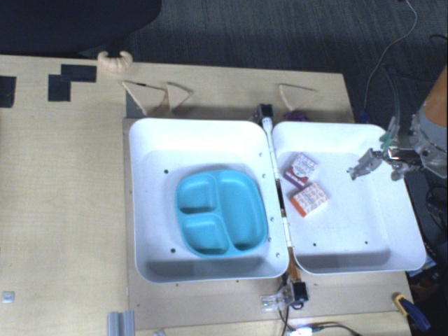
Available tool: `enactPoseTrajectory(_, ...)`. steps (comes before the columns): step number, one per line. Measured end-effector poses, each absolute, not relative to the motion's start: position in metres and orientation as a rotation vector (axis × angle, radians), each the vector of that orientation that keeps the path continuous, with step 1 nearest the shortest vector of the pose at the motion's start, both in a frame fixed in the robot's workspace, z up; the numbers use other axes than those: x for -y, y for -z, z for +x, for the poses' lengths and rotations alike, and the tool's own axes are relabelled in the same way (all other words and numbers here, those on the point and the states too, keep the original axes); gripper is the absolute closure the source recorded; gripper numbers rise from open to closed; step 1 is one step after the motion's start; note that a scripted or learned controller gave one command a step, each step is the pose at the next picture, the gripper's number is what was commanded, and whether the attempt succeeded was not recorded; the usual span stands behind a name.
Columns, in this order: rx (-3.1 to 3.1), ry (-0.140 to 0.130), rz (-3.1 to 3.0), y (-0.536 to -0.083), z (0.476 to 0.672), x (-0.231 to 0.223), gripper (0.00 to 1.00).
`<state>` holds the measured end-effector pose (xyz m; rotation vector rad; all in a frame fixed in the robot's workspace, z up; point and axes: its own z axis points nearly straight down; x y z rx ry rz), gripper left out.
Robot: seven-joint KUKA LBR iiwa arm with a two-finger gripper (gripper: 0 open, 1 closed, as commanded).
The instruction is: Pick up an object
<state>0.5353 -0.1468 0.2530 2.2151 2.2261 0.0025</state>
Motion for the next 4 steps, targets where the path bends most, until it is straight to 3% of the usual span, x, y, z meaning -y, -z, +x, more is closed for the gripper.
enactPoseTrajectory(1,-2.225,0.000,2.221,-0.106,0.506,0.102,0.00)
enactPoseTrajectory(2,-2.223,-0.006,2.216,-0.118,0.508,0.102,1.00)
enactPoseTrajectory(3,-2.225,-0.003,2.213,-0.094,0.629,0.146,1.00)
enactPoseTrajectory(4,-2.226,-0.009,2.209,-0.191,0.654,0.103,1.00)
